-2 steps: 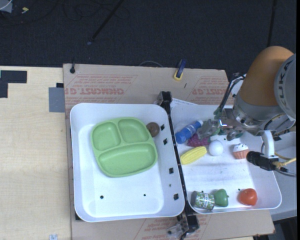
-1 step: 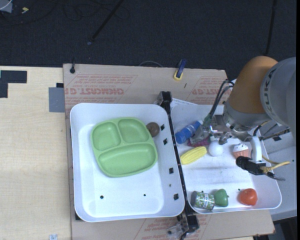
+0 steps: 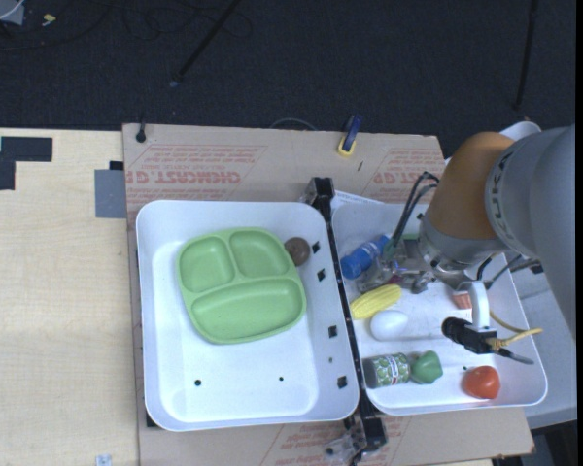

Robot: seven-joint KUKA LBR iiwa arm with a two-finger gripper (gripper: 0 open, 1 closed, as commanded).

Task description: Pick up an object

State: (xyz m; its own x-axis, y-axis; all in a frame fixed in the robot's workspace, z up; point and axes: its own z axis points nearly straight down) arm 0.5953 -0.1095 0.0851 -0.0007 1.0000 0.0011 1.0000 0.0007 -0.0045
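Arm (image 3: 505,197) comes in from the right, over the right bin (image 3: 447,398). Gripper (image 3: 396,272) sits low in that bin's upper-left area, just beside the blue bottle (image 3: 362,257) and just above the corn (image 3: 375,301) in view. Gripper state: can't tell, wrist hardware blocks the tip. Can't tell either if it's touching the bottle or the corn.

Pick candidates, all in the right bin:
- blue bottle, lying tilted near the divider betw the bins
- corn, lying below it, angled
- white egg (image 3: 390,324), just below the corn, prob touching it
- jar w/ green cap (image 3: 400,369), on its side near the front wall
- red tomato (image 3: 481,382), front-right corner, well apart from the gripper

Left bin (image 3: 233,382): green divided plate (image 3: 241,284), flat, upper half of the bin. Small brown ball (image 3: 297,250) at the plate's upper-right edge.

Both bins sit on cardboard (image 3: 223,168).
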